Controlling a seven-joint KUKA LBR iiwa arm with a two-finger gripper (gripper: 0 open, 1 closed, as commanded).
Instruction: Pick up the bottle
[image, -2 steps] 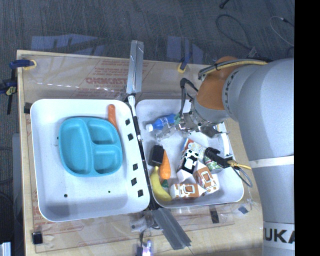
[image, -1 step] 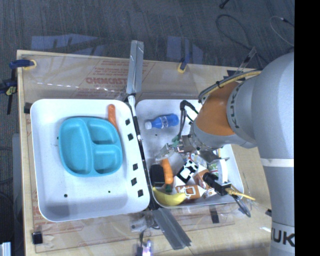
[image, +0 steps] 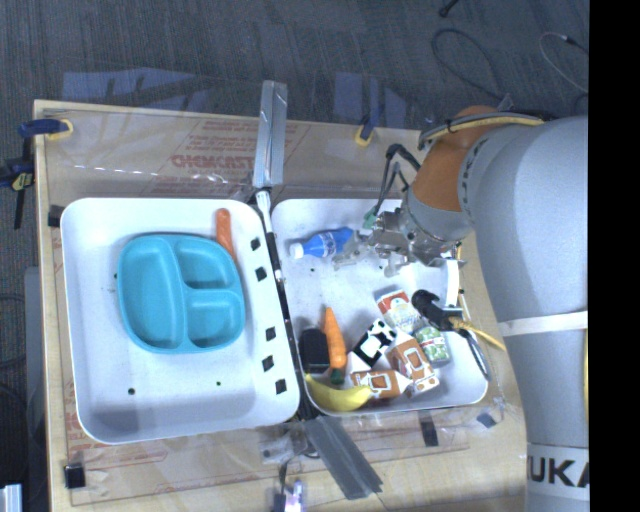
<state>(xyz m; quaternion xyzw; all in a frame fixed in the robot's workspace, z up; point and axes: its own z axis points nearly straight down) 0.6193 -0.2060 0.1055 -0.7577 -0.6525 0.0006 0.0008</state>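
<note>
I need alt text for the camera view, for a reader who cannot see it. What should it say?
A grey robot arm reaches into the right bin, its hand just beside a blue bottle lying on its side. Near that bin's front lie a carrot, a banana and small cartons; the left bin holds a blue divided tray.

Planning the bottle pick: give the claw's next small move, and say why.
Probably ease the claw a little leftward onto the bottle. The bottle lies on its side near the right bin's far edge, just left of the claw, and nothing shows it gripped yet.
</note>
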